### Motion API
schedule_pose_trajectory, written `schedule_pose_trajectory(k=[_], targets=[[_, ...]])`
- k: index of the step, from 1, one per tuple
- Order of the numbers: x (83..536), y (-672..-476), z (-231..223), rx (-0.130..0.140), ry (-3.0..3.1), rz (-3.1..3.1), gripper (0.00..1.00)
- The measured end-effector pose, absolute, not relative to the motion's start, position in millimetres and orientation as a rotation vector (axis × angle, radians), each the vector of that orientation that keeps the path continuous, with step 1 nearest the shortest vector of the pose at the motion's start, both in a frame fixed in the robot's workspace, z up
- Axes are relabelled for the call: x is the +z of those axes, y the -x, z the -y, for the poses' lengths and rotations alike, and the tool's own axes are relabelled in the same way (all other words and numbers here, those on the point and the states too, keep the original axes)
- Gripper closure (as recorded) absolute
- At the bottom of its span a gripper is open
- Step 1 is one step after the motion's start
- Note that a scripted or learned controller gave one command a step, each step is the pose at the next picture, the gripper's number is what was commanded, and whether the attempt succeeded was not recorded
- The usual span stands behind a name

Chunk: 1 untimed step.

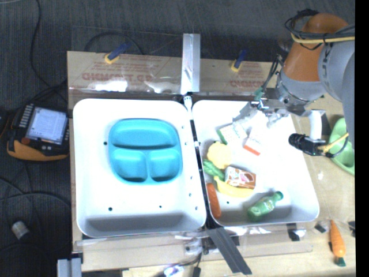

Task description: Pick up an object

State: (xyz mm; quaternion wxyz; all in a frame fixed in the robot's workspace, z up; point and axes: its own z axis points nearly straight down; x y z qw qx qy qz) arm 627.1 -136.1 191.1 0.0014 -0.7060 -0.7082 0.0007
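My gripper (260,112) hangs over the back of the right bin (305,180), just above and right of a white and green carton (231,133). A small orange and white piece (252,148) lies just below the gripper. Further forward sit a yellow lemon (218,153), a green vegetable (211,169), a snack packet (240,178) on a yellow banana (232,191), an orange carrot (213,201) and a green bottle (264,205). Nothing is visibly held.
The left bin (92,212) holds a blue compartment tray (144,150). A metal post (191,62) stands behind the divider between the bins. Outside the bins, a green object (345,144) and a carrot (337,244) lie at the right, a handheld device (40,130) at the left.
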Motion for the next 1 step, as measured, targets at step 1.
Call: schedule_pose_trajectory(k=[1], targets=[[222.9,-602.1,187.5,0.006,2.138,2.303,0.0]])
